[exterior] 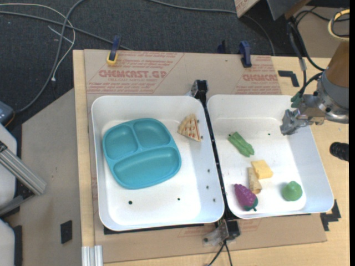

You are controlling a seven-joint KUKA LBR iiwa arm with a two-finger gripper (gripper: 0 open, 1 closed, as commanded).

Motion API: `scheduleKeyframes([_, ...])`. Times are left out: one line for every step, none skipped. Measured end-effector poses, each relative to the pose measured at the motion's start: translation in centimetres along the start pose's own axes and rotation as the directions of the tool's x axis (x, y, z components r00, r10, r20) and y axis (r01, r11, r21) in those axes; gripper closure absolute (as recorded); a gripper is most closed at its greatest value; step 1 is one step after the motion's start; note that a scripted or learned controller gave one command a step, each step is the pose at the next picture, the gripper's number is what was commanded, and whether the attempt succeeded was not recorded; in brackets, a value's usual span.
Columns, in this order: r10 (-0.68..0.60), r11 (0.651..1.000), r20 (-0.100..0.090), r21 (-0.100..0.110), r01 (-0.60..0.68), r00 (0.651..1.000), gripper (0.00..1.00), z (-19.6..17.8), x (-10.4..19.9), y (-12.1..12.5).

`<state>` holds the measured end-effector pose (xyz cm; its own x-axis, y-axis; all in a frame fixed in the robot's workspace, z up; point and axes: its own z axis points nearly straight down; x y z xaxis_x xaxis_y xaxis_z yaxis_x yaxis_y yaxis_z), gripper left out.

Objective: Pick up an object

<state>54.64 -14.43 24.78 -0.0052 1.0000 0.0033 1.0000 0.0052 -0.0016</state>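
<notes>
In the right bin (310, 148) lie a green pea pod (241, 143), a yellow cheese wedge (262, 169), a tan piece (253, 180) beside it, a purple eggplant (245, 196) and a round green fruit (292, 191). My gripper (289, 123) hangs over the bin's upper right part, above and to the right of the pea pod. Nothing shows between its fingers. In the left bin (111, 107) a teal divided plate (142, 152) rests, with a tan waffle-patterned wedge (189, 128) to its upper right.
The two bins sit side by side on a cardboard sheet (166, 71) held by blue clamps (114, 50). A black bracket (199, 87) stands between the bins at the back. Cables run over the dark floor at upper left.
</notes>
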Motion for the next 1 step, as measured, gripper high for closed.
scheduleKeyframes([0.002, 1.000, 0.001, 0.001, -0.002, 1.000, 1.00, 1.17, 5.06, 0.28])
